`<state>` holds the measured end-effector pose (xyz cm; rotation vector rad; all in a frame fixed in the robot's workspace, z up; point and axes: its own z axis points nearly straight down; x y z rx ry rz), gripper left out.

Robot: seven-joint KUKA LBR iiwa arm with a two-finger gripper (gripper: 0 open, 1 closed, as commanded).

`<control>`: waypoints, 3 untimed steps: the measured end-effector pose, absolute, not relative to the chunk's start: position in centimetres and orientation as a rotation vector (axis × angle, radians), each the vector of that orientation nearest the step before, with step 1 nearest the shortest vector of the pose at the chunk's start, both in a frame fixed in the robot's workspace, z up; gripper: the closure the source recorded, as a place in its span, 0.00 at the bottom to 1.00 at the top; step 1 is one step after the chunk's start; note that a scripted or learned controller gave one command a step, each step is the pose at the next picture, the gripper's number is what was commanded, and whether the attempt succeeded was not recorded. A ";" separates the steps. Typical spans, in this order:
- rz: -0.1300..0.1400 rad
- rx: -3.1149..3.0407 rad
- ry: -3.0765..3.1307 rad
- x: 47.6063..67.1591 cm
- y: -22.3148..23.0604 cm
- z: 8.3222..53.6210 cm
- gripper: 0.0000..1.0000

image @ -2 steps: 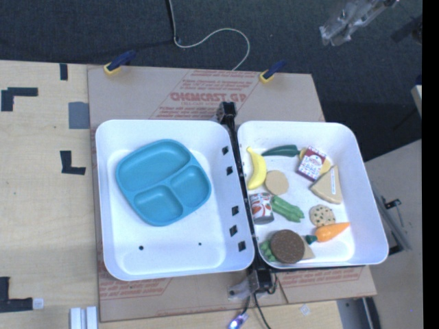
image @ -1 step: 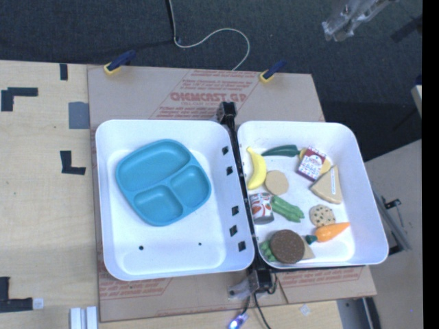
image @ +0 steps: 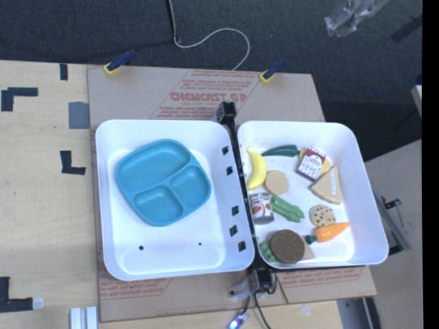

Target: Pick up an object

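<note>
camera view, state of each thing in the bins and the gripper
gripper: raised beyond the bins, blurred
blue tray: flat in left bin, its compartments bare
banana: lying by the divider, right bin
can: on its side
carrot: lying flat
burger: flat, near front edge

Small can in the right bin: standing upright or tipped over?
Tipped. The can lies on its side beside the banana, its label wall facing up.
</note>
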<state>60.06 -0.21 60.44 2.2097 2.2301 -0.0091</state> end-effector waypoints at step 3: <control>-0.011 2.207 2.233 60.2 0.0 63.4 1.00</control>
